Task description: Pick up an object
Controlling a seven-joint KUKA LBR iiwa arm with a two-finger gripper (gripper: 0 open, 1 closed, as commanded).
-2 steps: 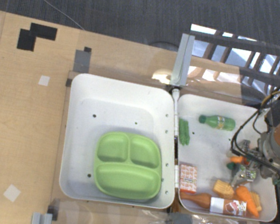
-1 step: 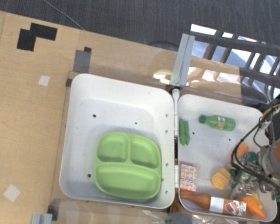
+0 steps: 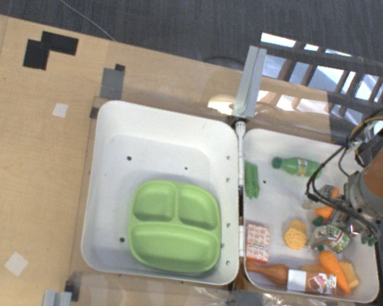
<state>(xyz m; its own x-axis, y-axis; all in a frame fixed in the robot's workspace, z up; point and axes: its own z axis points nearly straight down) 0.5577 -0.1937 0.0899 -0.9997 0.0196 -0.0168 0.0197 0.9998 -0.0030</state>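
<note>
Dark carpet runs behind a pale wooden bench, and on it sit my two white bins side by side. The left bin carries a green divided plate; the right bin is where the pickable clutter lies. I reach in from the right, my orange band above the wrist, and my gripper hangs low over the right side of that bin, among cables and a small can-like object with a green-and-white label.

Around that spot things are crowded: a green bottle up near the far wall, a green pod-shaped piece by the divider, a corn cob in the middle, a red-and-white carton, a sauce bottle lying along the near wall, and a carrot just beside the can.

What worries me is the packing — the can, the carrot and an orange piece by my wrist sit so near each other that I could close on an edge, nudge one aside, or pinch two and lose both on the lift. The bin's right wall is near too, and I might scrape it.

As for my jaws — I cannot tell how far apart they stand, nor whether anything sits between them; my own wrist and wiring cover that spot.
</note>
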